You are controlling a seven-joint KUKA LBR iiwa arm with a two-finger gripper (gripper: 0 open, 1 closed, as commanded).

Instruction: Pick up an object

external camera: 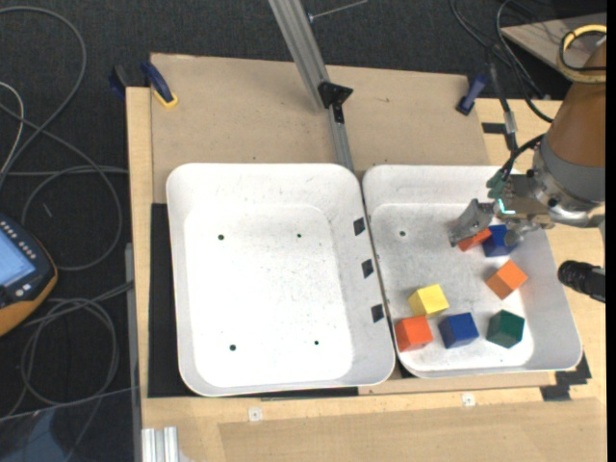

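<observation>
a small red block (472, 243) and a blue block (497, 242) sit close together in the upper part of the right bin (423, 198), directly under the gripper (478, 227), which hangs low over them with its grey fingers angled toward the red piece; from this slanted overhead view it cannot be told how far apart the fingers are or whether either block is caught between them. just below and to the right lies an orange block (506, 279), tilted like a diamond. nearer the front wall of the same bin, a yellow block (428, 299) rests just above an orange-red block (414, 332), with a second blue block (459, 329) beside it and a dark green block (505, 328) further right. the grey arm (576, 176), with its orange band (581, 128) above the wrist, reaches in from the right edge. the left bin (265, 186) stands alongside, its side touching the right bin's, both on a pale wooden bench (241, 104). a metal pole (303, 41) slants down to the gap between the bins, blue clamps (160, 83) grip the far edge of the board, and black cables (58, 162) trail across the dark floor to the left.
</observation>
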